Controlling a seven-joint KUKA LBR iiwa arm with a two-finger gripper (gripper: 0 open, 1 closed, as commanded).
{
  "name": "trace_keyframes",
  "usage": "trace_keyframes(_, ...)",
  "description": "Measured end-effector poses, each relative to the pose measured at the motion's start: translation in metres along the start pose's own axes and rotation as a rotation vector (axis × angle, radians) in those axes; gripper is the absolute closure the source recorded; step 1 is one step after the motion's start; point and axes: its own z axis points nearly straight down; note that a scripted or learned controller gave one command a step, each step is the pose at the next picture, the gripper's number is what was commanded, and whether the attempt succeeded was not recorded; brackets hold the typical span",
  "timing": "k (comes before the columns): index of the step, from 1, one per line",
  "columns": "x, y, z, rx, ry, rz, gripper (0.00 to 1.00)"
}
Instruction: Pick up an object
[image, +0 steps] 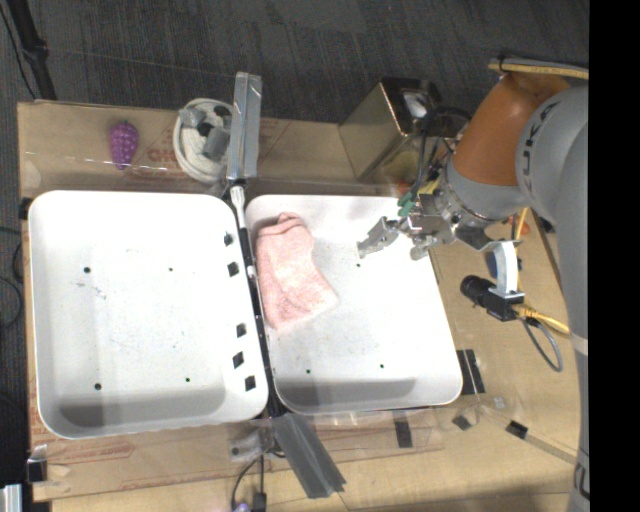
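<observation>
Beyond the bins, on the bench (60, 120) at the far edge: a small purple knobbly thing (123, 143), a white coil (192, 142) beside an upright grey bar (246, 110), and further right a brown box (375, 122). Along the seam between the bins, a row of black clips (240, 331). Left bin (130, 300) with only dark specks on its floor.

In the right bin (400, 340), close against its left wall and toward the far end: a crumpled pink cloth (288, 270), lying flat, with bare white floor on its right side.

Reaching in from the right, over the far right part of that bin: the grey arm (560, 150), orange band (500, 125) above the wrist, bent low and pointing leftward toward the cloth. Gripper (372, 242) tilted down at the floor, apart from the cloth with bare floor between. Spread or closed: impossible to make out from this slant.
</observation>
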Motion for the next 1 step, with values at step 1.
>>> trace_keyframes(1,0.0314,0.0456,0.1298,-0.004,-0.001,-0.197,0.00)
